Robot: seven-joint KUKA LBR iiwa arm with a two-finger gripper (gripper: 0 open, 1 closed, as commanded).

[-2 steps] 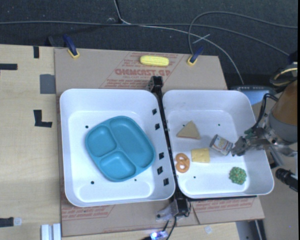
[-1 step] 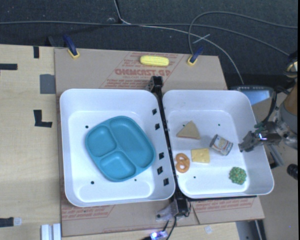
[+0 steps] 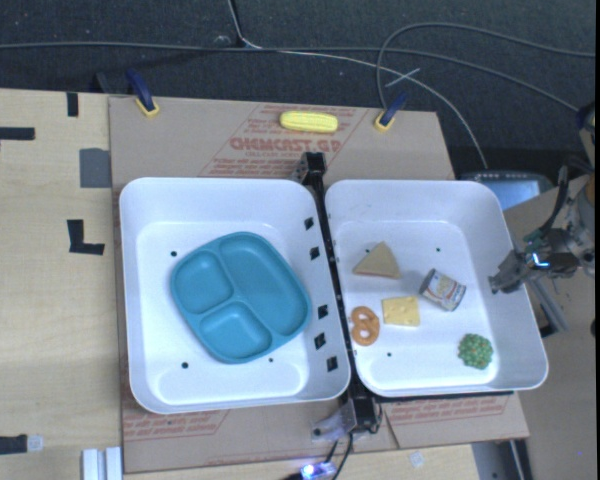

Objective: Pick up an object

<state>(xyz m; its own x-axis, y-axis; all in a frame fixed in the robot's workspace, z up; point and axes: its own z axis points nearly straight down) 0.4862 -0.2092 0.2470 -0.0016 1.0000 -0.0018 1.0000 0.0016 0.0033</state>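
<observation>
The right bin [image 3: 500, 218] holds five small things. Nearest my gripper [image 3: 510, 276] is a small tin can [image 3: 443, 289] lying on its side, toward the right of the bin floor. It lies left of my gripper, a short way off and not touching it, with the bin's right wall between us.

Just left of the can is a yellow cheese block [image 3: 401, 311], and left of that, close beside it, a brown pretzel [image 3: 364, 325]. On the far side of the cheese sits a tan wedge [image 3: 377, 260], apart from the rest. A green broccoli piece [image 3: 475, 350] rests in the near right corner, well apart from the can. Nothing lies on top of the can or leans against it.

The left bin [image 3: 140, 268] carries a blue divided plate [image 3: 240, 296] with three compartments, lying flat. Black clips run down the seam where the two bins meet. Both bins stand on a cardboard sheet [image 3: 230, 138], and on its far part lies a yellow corn cob [image 3: 308, 121], outside the bins.

My gripper sits at the right bin's right rim, over its edge, with nothing between its fingers. Whether it is spread or closed I cannot tell.
</observation>
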